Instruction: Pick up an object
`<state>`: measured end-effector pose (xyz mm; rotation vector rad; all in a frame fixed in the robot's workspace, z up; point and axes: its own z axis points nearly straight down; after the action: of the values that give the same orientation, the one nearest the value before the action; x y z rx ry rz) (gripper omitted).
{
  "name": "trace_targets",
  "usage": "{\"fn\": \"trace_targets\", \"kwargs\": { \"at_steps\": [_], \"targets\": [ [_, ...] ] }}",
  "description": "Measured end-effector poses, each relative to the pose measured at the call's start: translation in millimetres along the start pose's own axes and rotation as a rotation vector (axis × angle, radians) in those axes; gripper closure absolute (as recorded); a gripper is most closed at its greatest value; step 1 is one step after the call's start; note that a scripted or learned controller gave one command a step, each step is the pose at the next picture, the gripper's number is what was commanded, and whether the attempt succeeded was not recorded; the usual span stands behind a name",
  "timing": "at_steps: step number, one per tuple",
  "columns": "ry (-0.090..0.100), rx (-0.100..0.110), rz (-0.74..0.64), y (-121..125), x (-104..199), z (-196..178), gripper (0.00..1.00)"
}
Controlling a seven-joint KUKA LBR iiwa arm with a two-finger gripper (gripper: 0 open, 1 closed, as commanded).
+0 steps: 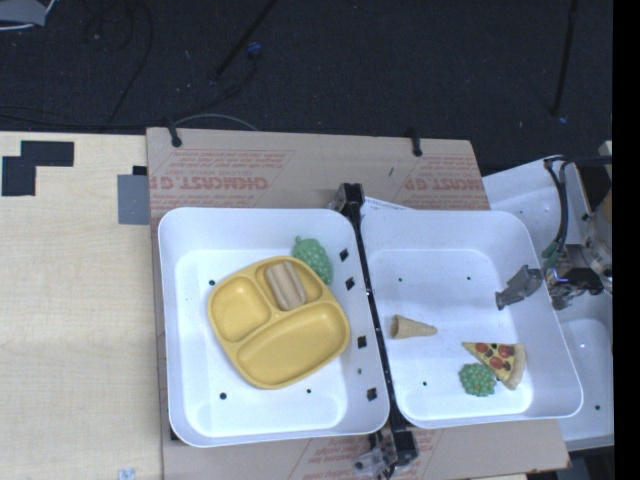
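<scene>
In the right bin (450, 230) lie a tan toy cone (411, 327), a toy pizza slice (498, 359) and a small green broccoli piece (477, 379) that touches the slice's left side. My gripper (545, 284) hangs over that bin's right rim, up and to the right of the pizza slice, with nothing seen in it. The left bin (190, 268) holds a yellow divided plate (285, 343) with a brown bun-like piece (288, 285) in one small compartment. A green bunch (314, 257) rests against the plate's upper right edge.
A black clamp strip (366, 308) runs between the two bins. Both bins sit on a cardboard sheet (310, 168). Cables and white fixtures (570, 193) crowd the area to the right of the right bin. A pale wooden bench top (70, 308) lies to the left.
</scene>
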<state>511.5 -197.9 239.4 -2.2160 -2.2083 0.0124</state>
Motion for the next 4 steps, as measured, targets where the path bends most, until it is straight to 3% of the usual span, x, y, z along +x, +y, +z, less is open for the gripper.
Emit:
{"fn": "trace_targets", "kwargs": {
  "at_steps": [1,4],
  "targets": [
    [-0.003,-0.012,-0.004,2.4,0.5,-6.9,0.0],
    [-0.002,-0.011,-0.002,13.1,11.8,153.6,0.0]
  ]
}}
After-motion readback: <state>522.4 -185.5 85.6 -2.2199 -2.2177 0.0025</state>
